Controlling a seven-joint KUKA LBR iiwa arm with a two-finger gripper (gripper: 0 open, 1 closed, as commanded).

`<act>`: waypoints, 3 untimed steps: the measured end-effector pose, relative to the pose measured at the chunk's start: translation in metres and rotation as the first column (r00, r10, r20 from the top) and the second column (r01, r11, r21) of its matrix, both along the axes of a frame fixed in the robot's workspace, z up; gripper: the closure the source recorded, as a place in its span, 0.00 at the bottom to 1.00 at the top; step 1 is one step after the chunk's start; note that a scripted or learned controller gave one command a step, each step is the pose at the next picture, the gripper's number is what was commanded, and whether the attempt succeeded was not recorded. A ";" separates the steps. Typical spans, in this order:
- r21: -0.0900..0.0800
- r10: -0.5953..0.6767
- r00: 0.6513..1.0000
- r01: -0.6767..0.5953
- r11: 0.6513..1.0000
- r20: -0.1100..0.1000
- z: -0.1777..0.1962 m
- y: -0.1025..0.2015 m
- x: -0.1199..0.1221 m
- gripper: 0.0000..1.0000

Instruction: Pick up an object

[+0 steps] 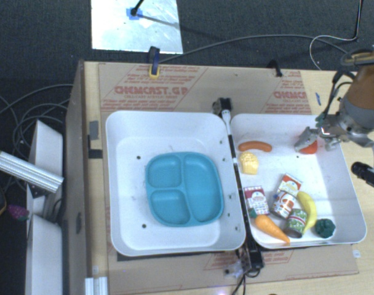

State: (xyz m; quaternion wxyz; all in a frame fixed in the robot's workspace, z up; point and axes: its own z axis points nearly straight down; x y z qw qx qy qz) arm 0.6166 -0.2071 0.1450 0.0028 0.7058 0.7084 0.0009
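Note:
My gripper point(315, 139) hangs over the far right part of the right bin point(334, 165). A small red-orange piece point(308, 147) peeks out right under its tip, partly covered by it, and whether it is gripped is unclear. Further left in the same bin lie an orange sausage point(255, 145) and a yellow chunk point(249, 162). Toward the near side sit a red and white carton point(256, 200), a second carton point(289, 185), a small can point(284, 204), a banana point(308, 209), a carrot point(271, 226), a green can point(296, 222) and a dark green broccoli-like lump point(325, 228).
The left bin point(131, 165) holds a blue divided plate point(184, 188). A ridge point(231, 165) separates the two bins. Cables run across the bench behind the bins, and the arm's body point(365, 103) stands over the right bin's far right corner.

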 end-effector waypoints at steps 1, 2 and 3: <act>0.002 0.001 1.000 -0.001 1.000 -0.004 -0.061 0.001 0.035 0.00; -0.002 0.004 1.000 -0.004 1.000 0.001 -0.049 0.001 0.037 1.00; 0.004 0.001 1.000 -0.001 1.000 -0.012 -0.062 0.047 0.051 1.00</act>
